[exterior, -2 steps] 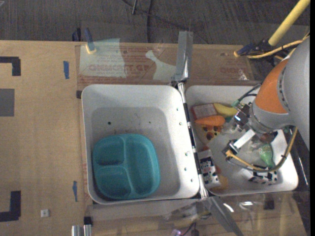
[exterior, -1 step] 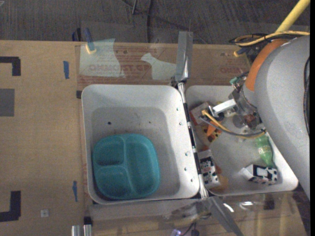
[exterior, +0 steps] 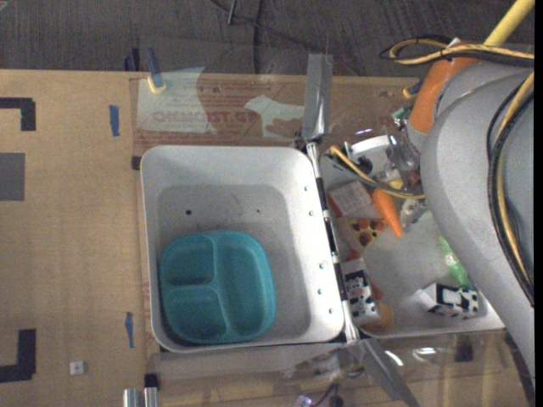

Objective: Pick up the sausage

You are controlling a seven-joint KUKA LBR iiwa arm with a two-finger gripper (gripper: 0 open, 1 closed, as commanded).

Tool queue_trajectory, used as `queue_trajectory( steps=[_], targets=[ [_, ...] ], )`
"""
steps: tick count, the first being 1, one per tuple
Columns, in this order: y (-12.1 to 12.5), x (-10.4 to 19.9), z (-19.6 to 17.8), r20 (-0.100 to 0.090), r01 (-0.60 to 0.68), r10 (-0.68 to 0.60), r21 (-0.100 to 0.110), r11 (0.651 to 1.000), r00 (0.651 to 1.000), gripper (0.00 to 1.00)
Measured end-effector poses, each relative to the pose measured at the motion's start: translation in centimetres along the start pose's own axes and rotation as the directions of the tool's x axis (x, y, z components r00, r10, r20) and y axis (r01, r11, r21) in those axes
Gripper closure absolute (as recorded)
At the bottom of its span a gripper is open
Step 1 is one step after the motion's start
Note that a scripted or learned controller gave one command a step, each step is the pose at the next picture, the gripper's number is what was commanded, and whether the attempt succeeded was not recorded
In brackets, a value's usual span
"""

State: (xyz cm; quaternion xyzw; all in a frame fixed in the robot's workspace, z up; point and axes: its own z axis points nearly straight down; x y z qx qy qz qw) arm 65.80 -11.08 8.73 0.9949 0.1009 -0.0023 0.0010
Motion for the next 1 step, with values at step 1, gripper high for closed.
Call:
queue_trajectory(
  steps=[1],
  targets=[
    [0.23,-7.49,-0.12,-0.006,0.019,-0.019,0.003,1.000,1.000,0.00]
  ],
)
